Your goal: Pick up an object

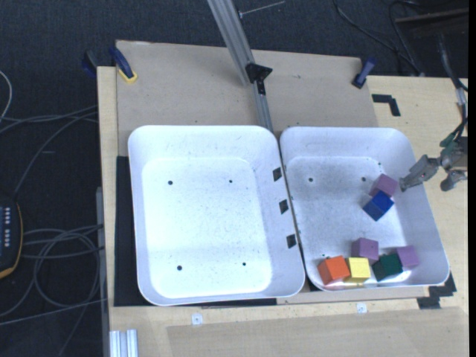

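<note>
The right bin (327,143) holds several small blocks. A purple block (386,184) and a blue block (378,204) lie close together near its right wall. Along the front wall sit an orange block (335,269), a yellow block (359,269), a dark green block (387,266) and two more purple blocks (365,248) (407,256). My gripper (433,175) hangs at the view's right edge over the right bin's right rim, just right of the upper purple block. Its two fingers stand apart with nothing between them.
The left bin (201,214) lies beside the right one, with black clips (282,205) along the shared wall. A grey metal rail (236,39) slants across the back of the bench. Blue clamps (124,64) (364,71) hold the board's back corners. Cables lie on the floor at left.
</note>
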`<state>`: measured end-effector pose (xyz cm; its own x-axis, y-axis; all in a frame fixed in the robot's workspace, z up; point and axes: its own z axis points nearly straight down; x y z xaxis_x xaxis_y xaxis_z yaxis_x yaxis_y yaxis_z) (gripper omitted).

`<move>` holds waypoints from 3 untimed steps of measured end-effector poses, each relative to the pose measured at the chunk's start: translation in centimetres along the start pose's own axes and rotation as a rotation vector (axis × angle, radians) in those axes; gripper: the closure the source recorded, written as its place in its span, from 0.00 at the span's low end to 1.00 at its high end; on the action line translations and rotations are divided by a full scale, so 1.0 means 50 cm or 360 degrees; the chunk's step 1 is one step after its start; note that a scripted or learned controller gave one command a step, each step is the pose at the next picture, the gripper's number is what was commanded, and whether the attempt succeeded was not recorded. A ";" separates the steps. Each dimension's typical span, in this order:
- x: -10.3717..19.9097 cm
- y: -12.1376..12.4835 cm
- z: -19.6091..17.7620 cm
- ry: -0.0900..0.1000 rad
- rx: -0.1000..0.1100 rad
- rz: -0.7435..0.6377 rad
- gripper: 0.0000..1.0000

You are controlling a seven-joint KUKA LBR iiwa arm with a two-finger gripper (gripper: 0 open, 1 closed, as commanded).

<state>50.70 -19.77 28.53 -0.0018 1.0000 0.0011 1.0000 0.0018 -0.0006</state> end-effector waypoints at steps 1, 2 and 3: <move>0.000 0.000 0.000 0.0000 -0.0001 0.0001 0.00; 0.021 0.002 0.113 0.0004 0.0009 0.0001 0.00; 0.030 -0.011 0.203 0.0003 0.0008 0.0002 0.00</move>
<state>50.17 -18.24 18.37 -0.0006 1.0000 0.0030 1.0000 0.0007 -0.0055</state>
